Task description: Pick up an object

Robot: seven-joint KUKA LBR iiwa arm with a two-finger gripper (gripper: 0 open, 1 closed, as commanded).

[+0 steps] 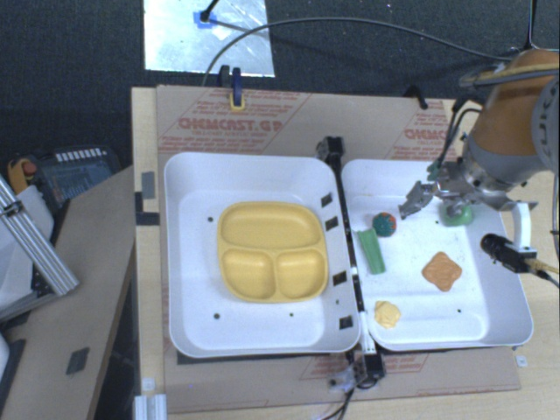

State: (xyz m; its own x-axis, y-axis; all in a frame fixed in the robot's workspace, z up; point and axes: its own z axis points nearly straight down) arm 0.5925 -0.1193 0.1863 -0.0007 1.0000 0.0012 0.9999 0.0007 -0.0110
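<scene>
Pale green round plastic piece sits right under the claw, whose finger state I honestly can't tell, so looks like we're mid-reach and it needs a clean close next.

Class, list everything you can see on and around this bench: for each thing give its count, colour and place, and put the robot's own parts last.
White bins: two, side by side on the bench; left bin, right bin.
Divided tray: one, yellow, middle of the left bin.
Small ball: one, teal with red, upper left of the right bin.
Green stick: one, just below the ball.
Orange piece: one, middle of the right bin.
Pale yellow piece: one, lower left of the right bin.
Green piece: one, under the claw.
Shiny sheet: one, silver, behind the bench.
Arm: one, grey and orange, from the right.
Claw: one, above the right bin's upper part.
</scene>
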